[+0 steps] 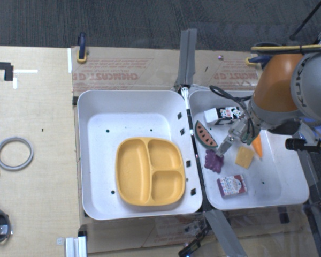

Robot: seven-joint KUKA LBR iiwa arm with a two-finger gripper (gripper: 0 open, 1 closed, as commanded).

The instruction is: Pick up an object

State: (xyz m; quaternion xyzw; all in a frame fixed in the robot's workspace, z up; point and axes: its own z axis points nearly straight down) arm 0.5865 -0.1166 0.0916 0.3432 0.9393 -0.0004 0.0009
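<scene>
As it angles down into the right bin (289, 194), the tool (223, 148) hangs above a purple toy (214, 161), seemingly lined up for a grab; whether it is spread or closed cannot be told.

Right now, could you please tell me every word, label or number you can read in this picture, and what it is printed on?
"KU": the start of a name, cut off at the frame edge, on the grey arm.
Red print on the cardboard strip: upside down and too blurred to read.
Small red packet: print too small to read.
Black-and-white box: unreadable.
</scene>
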